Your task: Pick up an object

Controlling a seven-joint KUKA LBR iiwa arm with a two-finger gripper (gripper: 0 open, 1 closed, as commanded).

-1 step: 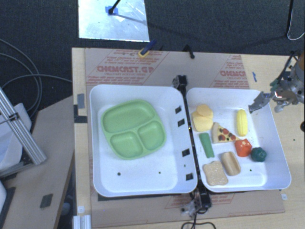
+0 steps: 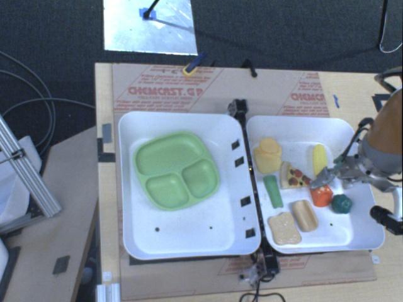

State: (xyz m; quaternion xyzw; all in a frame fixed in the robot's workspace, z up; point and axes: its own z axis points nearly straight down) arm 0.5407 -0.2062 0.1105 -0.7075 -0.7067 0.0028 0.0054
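Camera view, "CHEMCAST GP" on bench sheet (image 2: pixel 165 90), claw (image 2: pixel 325 182) above orange toy (image 2: pixel 322 196)

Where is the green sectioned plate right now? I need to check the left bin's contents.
In the camera view, the green sectioned plate lies in the left bin, toward its upper middle, apart from the toy food in the right bin.

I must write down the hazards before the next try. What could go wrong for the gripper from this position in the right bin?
1. The toys lie crowded: the gripper sits right above the red tomato, with the pizza slice, the teal ball and the hot dog close by, so it may push a neighbour or grab two.
2. The tomato looks round and could roll away.
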